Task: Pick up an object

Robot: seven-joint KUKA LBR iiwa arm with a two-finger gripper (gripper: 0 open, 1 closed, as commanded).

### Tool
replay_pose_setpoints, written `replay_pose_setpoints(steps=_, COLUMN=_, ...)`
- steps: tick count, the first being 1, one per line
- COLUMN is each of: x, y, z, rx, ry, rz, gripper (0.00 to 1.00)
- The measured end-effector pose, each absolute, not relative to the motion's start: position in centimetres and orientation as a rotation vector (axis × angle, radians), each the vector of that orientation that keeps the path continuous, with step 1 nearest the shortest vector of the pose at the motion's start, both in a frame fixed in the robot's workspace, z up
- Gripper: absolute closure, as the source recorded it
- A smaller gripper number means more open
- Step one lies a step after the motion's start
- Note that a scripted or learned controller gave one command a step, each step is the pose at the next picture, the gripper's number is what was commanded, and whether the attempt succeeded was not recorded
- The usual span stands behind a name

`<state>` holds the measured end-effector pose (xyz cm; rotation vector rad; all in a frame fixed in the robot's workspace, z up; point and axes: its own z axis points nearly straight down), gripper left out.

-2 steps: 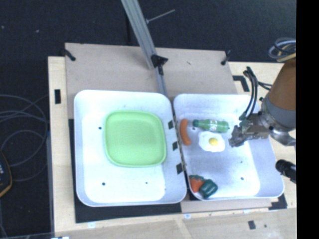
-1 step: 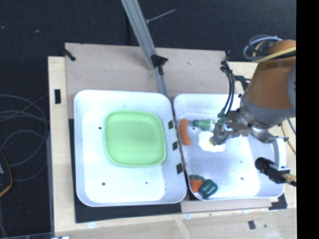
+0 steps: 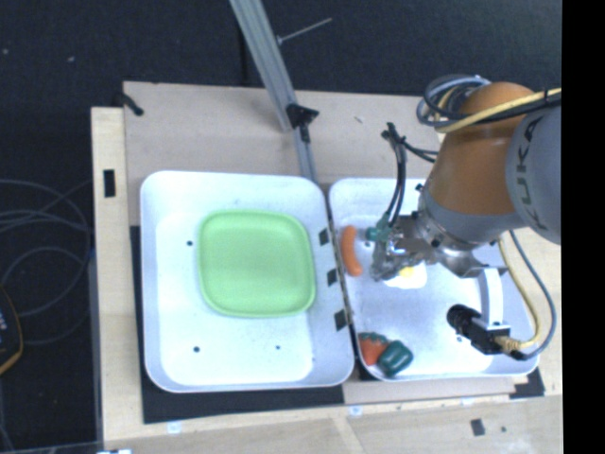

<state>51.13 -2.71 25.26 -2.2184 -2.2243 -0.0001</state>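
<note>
Camera view: hand (image 3: 389,258) low in the right bin (image 3: 430,353), over a yellow object (image 3: 410,276).
Whether the hand is apart or together I cannot tell; nothing is plainly held. Beside the hand, against the bin's left wall, lies an orange carrot-like piece (image 3: 351,252); a teal block (image 3: 396,357) and a red piece (image 3: 372,348) sit in the bin's near corner. Judged risk: a close here may just nudge the yellow object sideways, or catch the wall.

A light green square plastic plate (image 3: 256,262) lies in the left shallow white bin (image 3: 170,348); the claw (image 3: 389,258) hangs over the right white bin (image 3: 430,357).
</note>
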Motion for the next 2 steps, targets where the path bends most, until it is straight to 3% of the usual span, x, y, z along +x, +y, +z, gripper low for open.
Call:
replay_pose_setpoints(steps=1, x=51.9, y=3.0, z=24.5, rx=-2.216, ry=-2.226, rz=0.000, gripper=1.00)
replay_pose_setpoints(steps=2, x=51.3, y=8.4, z=25.3, rx=-2.216, ry=-2.227, rz=-0.002, gripper=1.00)
